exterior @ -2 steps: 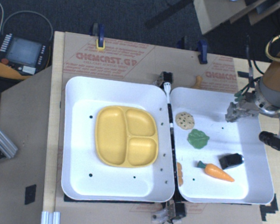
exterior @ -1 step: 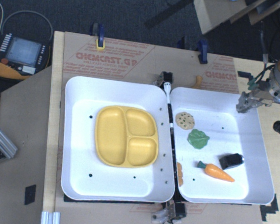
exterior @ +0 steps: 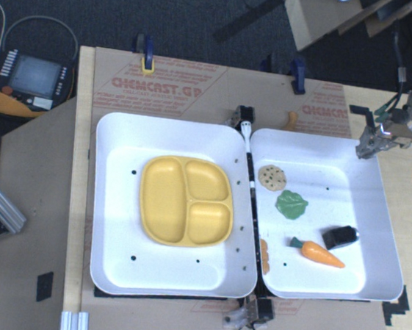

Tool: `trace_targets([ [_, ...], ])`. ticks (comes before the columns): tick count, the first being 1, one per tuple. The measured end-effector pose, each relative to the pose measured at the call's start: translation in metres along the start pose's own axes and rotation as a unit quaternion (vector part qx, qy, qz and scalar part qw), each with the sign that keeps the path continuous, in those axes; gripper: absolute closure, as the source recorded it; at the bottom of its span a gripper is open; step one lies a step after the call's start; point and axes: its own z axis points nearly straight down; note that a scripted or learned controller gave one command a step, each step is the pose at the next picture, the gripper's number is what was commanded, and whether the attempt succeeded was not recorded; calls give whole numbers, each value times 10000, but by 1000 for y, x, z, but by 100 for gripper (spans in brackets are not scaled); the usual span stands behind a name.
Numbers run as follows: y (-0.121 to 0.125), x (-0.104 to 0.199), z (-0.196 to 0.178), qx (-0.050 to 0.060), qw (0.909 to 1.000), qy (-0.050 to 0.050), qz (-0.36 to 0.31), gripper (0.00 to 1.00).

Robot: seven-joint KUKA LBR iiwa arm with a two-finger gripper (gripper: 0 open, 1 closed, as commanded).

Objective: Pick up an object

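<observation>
The end effector [exterior: 368, 146] is hovering over the right bin's [exterior: 378, 210] far right corner; its opening I cannot tell. Nothing is blocking the cookie [exterior: 272, 178], green leaf [exterior: 291, 205], black block [exterior: 339, 236] and carrot [exterior: 318, 253] lying apart inside.

- Two bins sit side by side on the surface [exterior: 78, 183], the left bin [exterior: 108, 245] touching the right bin [exterior: 377, 217] along a shared inner edge.
- A divided tray [exterior: 186, 200] lies in the middle of the left bin.
- In the right bin, a cookie [exterior: 272, 178] lies nearest the tray, by the shared edge.
- A leafy piece [exterior: 291, 205] lies just right of the cookie and nearer the camera.
- A carrot [exterior: 318, 252] lies further forward, with a small block [exterior: 340, 236] just behind its right end.
- The gripper [exterior: 369, 144] hangs over the right bin's far right corner, well apart from the tray.
</observation>
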Motion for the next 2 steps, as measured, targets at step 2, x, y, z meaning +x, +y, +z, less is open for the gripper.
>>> trace_targets([
  [2,-31,102,-19,39,10000,25,-22,100],
])
